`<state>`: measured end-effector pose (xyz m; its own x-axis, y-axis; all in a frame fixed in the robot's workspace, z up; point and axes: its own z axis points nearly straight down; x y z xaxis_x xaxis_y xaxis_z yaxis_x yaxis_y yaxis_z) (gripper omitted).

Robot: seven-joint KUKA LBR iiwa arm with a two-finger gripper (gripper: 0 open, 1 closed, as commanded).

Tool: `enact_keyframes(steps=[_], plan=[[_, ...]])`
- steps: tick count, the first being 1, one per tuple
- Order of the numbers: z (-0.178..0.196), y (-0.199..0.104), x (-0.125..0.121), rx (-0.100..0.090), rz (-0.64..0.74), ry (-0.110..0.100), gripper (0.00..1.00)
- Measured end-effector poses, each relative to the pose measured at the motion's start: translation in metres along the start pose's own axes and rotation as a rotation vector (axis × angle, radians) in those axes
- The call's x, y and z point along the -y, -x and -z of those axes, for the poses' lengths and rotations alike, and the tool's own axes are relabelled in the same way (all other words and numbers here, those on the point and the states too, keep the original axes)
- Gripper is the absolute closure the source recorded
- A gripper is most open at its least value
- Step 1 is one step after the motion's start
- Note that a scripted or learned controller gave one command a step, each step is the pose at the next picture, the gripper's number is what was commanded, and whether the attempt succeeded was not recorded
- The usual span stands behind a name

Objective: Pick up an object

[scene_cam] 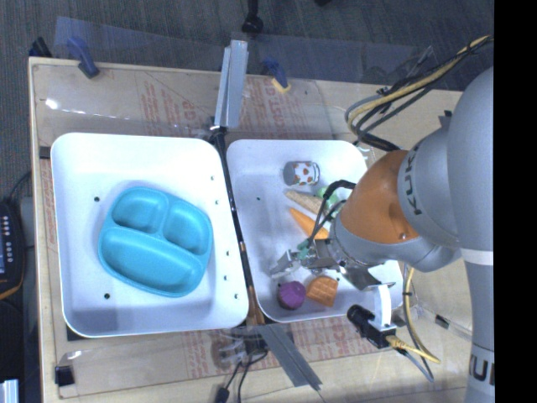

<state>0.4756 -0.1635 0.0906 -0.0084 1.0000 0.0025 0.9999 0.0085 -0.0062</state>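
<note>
Two toys, purple ball (291, 294) and orange block (321, 290), lie just below the empty, parted claw (289, 261)

Two white bins sit side by side on one bench (126, 107): the left bin (75, 166) and the right bin (260, 166); the left one carries one blue divided tray (155, 240) with three compartments. The right one has five small things: one purple ball (291, 294); one orange block (321, 290); one orange carrot (302, 220); one pale cone (304, 200); one small round grey toy (300, 173).
</note>
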Motion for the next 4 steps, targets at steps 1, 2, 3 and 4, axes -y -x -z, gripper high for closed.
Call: enact_keyframes(steps=[1,2,3,4], plan=[[0.009,0.000,0.000,-0.001,0.003,-0.003,1.00],[0.001,0.047,-0.001,0.001,-0.002,0.006,1.00],[0.001,0.047,-0.001,0.002,-0.002,0.006,0.00],[0.001,0.038,0.000,0.000,0.000,0.002,0.00]])
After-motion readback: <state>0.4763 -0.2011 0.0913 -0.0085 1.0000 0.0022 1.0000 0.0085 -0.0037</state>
